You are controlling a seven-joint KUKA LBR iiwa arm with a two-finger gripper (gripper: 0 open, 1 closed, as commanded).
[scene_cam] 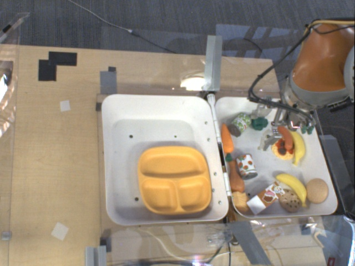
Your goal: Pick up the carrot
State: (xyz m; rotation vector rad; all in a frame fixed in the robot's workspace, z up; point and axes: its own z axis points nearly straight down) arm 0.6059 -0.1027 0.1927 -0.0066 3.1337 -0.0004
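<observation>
The carrot [227, 139] is a small orange cone lying lengthwise against the left wall of the right bin [327, 165], in its upper left part. My gripper [275, 133] hangs under the orange-banded wrist [323, 57] over the upper right part of that bin. It is well to the right of the carrot, with a small can [240, 122] and a green item [258, 123] between them. Directly beside the gripper lie a red item [285, 139] and a banana [299, 147].
The right bin also holds a patterned can [246, 166], a brown sausage-like piece [237, 182], a second banana [294, 186], a cookie [289, 201], a bread roll [317, 190] and a small box [270, 194]. A yellow divided plate [173, 179] lies in the left bin [119, 148].
</observation>
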